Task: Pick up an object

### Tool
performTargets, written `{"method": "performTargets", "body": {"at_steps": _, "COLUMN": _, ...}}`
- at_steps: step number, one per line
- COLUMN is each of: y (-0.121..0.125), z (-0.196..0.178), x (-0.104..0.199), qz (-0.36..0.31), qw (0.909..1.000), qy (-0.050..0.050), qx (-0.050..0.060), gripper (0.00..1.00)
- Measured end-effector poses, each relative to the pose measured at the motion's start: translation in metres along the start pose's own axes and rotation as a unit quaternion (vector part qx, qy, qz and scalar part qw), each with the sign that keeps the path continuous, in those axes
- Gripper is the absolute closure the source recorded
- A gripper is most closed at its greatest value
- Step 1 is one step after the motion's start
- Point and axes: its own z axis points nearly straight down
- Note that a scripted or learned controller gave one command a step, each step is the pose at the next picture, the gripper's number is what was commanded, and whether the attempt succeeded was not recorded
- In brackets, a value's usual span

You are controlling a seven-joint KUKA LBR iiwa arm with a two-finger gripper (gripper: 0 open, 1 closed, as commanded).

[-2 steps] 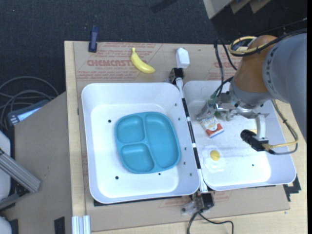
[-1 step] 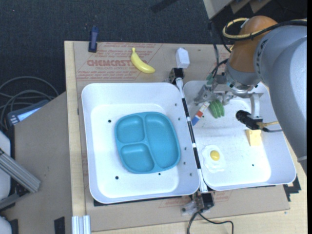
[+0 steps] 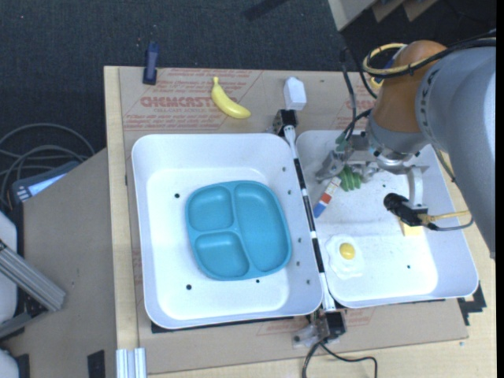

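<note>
I see the arm (image 3: 445,93) reaching in from the right, with the hand (image 3: 340,168) low over the far left part of the right bin (image 3: 445,283), close to the divider between the two bins. From this angle I cannot tell how far the hand is open, and I see nothing clearly gripped in it. A small green toy (image 3: 351,181) lies just beside the hand on its near side, possibly touching it; I cannot tell which. A little red, white and blue piece (image 3: 323,203) sits a bit nearer to me against the bin's left wall. A toy fried egg (image 3: 345,255) lies flat in the bin's near left area, well apart from the hand. The left bin (image 3: 153,211) holds a blue divided plate (image 3: 236,228) resting flat near its middle. On the desk (image 3: 169,105) beyond the bins lie a yellow banana (image 3: 228,102), a small white object (image 3: 294,92) and a dark blue object (image 3: 150,61) at the far left corner.
</note>
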Motion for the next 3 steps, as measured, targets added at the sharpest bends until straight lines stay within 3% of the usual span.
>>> {"method": "performTargets", "body": {"at_steps": 1, "y": -0.003, "z": 0.0, "x": -0.007, "qz": 0.0, "qw": 1.0, "qy": 0.0, "qx": 0.0, "gripper": 0.0}}
{"method": "performTargets", "body": {"at_steps": 2, "y": 0.028, "z": 0.001, "x": -0.005, "qz": -0.001, "qw": 1.0, "qy": 0.0, "qx": 0.0, "gripper": 0.0}}
{"method": "performTargets", "body": {"at_steps": 3, "y": 0.029, "z": -0.009, "x": -0.004, "qz": -0.002, "qw": 1.0, "qy": -0.001, "qx": -0.002, "gripper": 1.0}}
